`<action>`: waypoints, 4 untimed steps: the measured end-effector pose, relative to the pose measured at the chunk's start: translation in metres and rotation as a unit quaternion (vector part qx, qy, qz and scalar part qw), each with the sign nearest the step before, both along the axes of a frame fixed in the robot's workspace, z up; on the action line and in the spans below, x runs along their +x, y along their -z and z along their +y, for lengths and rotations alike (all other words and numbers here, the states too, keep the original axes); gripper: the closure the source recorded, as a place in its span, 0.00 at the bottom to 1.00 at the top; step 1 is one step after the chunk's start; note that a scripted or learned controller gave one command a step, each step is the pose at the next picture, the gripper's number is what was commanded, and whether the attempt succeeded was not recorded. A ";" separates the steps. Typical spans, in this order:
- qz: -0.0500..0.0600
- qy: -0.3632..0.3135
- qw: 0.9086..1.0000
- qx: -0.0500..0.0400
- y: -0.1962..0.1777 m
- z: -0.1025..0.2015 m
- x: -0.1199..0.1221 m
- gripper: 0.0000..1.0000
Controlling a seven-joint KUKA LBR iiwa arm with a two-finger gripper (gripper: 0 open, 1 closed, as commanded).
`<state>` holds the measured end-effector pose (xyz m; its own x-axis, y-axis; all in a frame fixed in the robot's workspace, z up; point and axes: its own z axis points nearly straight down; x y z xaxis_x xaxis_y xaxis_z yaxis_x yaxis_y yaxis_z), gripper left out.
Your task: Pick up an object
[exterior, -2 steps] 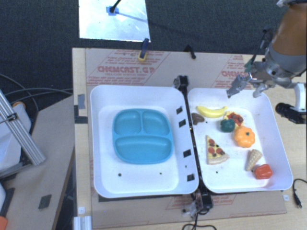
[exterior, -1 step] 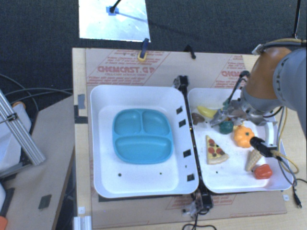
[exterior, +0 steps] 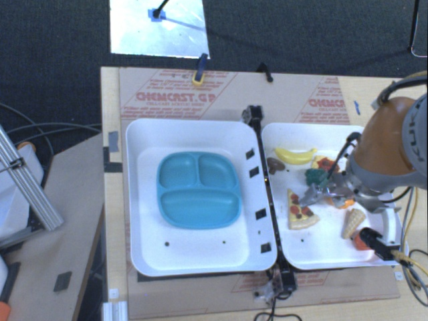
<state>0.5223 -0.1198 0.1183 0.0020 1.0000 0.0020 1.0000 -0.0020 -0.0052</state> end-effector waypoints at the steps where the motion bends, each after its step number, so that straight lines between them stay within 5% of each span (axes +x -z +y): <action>1: -0.008 -0.009 1.000 0.001 -0.070 0.108 0.029 0.00; 2: -0.005 0.001 1.000 -0.003 0.015 0.015 0.100 0.00; 3: -0.004 -0.001 1.000 -0.001 0.034 0.006 0.094 0.00; 4: -0.001 -0.002 1.000 0.000 0.034 0.036 0.056 0.00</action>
<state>0.5782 -0.0839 0.0840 -0.0013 1.0000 0.0016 1.0000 0.0013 -0.0023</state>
